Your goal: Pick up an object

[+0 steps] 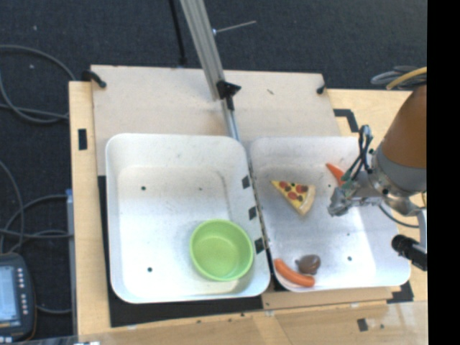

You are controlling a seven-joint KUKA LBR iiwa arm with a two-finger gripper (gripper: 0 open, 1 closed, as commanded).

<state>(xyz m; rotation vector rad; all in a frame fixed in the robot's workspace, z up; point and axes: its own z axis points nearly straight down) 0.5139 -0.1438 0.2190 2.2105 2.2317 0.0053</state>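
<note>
You see the pincer (339,205) low in the right bin (374,254), bare floor around; its state I cannot tell; the pizza slice (295,195), yellow with red dots, lies just beside it.

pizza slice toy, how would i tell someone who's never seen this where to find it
Look in the right bin, the one the arm reaches into. Near its middle, left of the hand, lies the pizza slice: a yellow wedge with red dots, the sole triangular thing there.
</note>
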